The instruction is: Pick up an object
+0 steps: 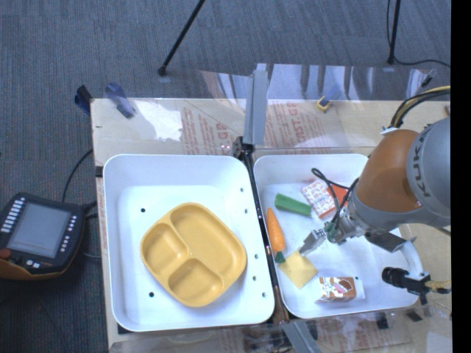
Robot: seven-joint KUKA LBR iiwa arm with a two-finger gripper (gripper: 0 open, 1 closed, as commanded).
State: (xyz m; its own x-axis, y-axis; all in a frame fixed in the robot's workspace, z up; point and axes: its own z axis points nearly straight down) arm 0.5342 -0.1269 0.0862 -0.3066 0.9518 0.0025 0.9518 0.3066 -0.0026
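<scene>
Nearest the lens: bench front edge, then near rims of both bins. Far left of the gripper (315, 241), off the bench: teach pendant (38, 234) on grey carpet, cable trailing up. Left bin (118, 197) well left of gripper, carrying a yellow divided plate (193, 253), tilted in plan; bare white floor all round the plate, most of it along the left and far sides. Divider rims between the bins just left of gripper. Right bin (294, 164): orange carrot (275, 230) just left of gripper, lying lengthwise near the divider rim; yellow block (298, 269) directly below-left, close to the fingertips, apparently not touching. Green block (293, 204) above-left, near. Red-white packet (319, 197) above, beside the wrist. Brown-white carton (339, 289) below-right, at the near rim. Gripper low over bin floor, fingers slightly parted, nothing between them. Open floor: far-left corner of right bin, small patch right under the fingers. Arm body covering the right side of the bin. Clear sheet and tripod legs beyond the far edge.
</scene>
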